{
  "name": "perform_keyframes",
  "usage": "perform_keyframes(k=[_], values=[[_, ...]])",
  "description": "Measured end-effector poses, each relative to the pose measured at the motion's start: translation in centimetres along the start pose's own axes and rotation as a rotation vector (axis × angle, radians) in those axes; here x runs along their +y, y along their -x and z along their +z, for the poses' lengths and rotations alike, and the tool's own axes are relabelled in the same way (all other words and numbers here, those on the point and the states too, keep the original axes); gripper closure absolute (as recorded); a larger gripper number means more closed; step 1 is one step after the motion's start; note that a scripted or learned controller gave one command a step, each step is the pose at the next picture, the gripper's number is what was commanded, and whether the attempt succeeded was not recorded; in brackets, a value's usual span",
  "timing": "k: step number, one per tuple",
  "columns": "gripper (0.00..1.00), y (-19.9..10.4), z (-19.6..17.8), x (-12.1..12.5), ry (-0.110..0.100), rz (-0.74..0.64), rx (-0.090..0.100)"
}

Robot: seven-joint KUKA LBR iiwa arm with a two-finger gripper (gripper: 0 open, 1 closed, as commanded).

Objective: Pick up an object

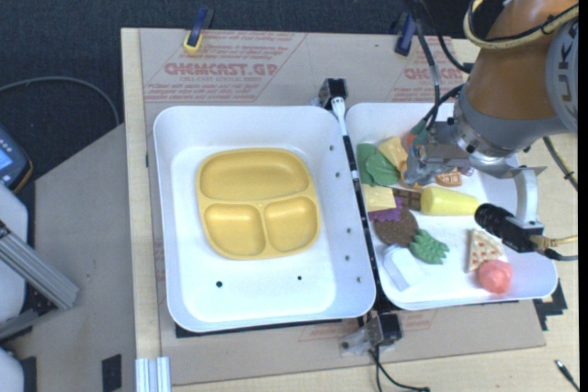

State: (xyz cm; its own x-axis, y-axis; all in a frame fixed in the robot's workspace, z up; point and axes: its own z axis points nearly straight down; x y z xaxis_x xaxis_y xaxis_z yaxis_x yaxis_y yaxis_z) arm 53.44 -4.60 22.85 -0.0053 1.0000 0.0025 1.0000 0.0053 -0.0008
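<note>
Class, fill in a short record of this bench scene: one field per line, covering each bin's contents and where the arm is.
left bin: shallow white bin holding a yellow three-compartment plastic tray
right bin: shallow white bin with mixed toy food, including a green leaf, yellow corn cob, pizza slice, pink ball
arm: grey with orange band, over the right bin
pincer state: hidden

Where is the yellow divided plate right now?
The yellow divided plate lies in the left bin, near its middle, apart from the toy food in the right bin.
</note>
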Motion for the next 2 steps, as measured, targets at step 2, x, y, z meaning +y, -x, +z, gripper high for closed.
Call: perform_keyframes(k=[2], values=[[1.00,-3.41,-0.44,-1.87,-0.002,0.006,-0.001]])
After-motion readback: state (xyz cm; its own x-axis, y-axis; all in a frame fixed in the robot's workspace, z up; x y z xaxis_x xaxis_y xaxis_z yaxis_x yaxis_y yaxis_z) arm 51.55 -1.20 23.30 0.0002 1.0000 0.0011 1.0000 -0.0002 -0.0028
